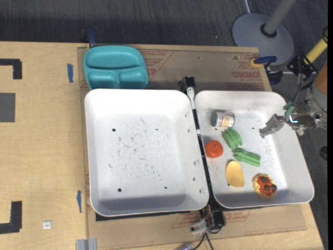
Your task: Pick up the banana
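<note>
**Over the right bin, gripper holds nothing, banana lies low in the tray**

Over the right bin's (291,194) far right side hangs the gripper (271,126), one grey finger (270,125) jutting left, nothing between the fingers; how wide they stand, cannot tell. Down in that bin, the banana (235,174) lies toward the near wall, well apart from the gripper. Just left and above it sits an orange-red tomato (213,149); two green pods (239,147) lie between banana and gripper. A small can (223,120) rests on its side up top. A red-and-yellow item (265,185) sits right of the banana. Left bin (104,103) alongside, teal tray (115,66) behind it.
</note>
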You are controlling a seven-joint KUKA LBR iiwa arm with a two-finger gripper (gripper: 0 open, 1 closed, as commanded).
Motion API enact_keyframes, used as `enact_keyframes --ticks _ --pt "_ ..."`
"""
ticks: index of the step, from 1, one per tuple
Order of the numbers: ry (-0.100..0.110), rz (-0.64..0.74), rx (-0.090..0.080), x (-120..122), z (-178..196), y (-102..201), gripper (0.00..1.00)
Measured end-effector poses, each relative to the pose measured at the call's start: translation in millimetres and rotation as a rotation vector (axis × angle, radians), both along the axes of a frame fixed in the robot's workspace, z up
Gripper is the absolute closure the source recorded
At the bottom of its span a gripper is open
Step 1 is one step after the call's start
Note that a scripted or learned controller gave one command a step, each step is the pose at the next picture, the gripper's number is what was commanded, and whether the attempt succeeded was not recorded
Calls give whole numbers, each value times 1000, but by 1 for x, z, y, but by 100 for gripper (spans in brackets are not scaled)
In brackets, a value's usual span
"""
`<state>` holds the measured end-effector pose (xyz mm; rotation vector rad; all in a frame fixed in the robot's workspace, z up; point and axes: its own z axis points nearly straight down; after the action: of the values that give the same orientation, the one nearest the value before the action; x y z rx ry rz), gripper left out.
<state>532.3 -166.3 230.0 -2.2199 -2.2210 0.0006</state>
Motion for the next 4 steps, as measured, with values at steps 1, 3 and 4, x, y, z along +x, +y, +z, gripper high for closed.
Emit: enact_keyframes --ticks 1,3,4 --pt "-1 180 0 -37 -144 -15 0" --pt "-1 -135 1 -31 -45 170 0" --pt "-3 -135 -1 -30 -36 169 100"
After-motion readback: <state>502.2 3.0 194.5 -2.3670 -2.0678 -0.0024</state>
